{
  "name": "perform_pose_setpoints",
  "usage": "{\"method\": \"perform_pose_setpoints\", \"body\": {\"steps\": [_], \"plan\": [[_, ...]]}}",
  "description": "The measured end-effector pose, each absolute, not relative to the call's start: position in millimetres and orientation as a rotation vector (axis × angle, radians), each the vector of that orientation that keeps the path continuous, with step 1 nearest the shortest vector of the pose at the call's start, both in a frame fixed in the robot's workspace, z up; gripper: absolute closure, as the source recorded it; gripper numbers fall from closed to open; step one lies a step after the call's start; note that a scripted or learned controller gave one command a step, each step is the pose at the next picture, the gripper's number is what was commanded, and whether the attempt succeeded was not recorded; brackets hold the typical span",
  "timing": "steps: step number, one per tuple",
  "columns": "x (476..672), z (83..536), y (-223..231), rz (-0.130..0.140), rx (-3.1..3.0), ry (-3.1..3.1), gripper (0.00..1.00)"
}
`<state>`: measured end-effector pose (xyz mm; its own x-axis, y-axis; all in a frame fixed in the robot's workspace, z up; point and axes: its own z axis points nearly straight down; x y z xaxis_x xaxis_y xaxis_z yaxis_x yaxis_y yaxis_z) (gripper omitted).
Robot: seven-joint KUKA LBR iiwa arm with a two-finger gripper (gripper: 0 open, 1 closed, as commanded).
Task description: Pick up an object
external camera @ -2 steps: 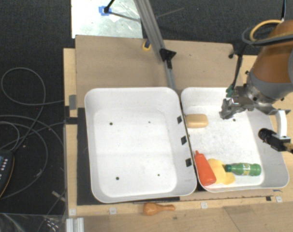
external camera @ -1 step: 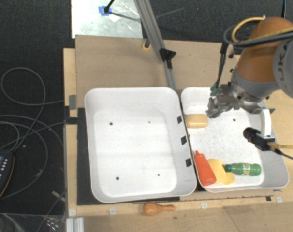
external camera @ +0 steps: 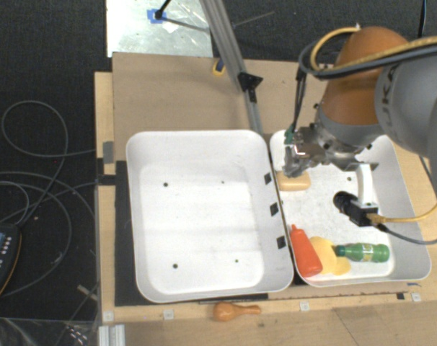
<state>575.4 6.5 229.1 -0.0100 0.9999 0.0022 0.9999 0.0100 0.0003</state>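
My gripper (external camera: 296,166) hangs low over the far left corner of the right bin (external camera: 409,193), right above a pale tan block (external camera: 296,184) that lies against the bin's left wall. The gripper's tip meets the block's top edge, and part of the block is hidden under it. Along the near side of that bin lie a red bottle (external camera: 305,251), a yellow object (external camera: 329,255) and a green bottle (external camera: 363,251) on its side.
The left bin (external camera: 143,193) stands beside the right one, with black clips along their shared wall. A small wooden pear-shaped piece (external camera: 236,310) lies on the bench in front of the bins. A metal pole (external camera: 226,42) slants up behind them.
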Motion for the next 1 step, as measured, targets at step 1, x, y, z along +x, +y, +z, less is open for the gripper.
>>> {"method": "perform_pose_setpoints", "body": {"steps": [1], "plan": [[575.7,238.4,59.0,-0.005,-2.209,-2.232,1.00]]}}
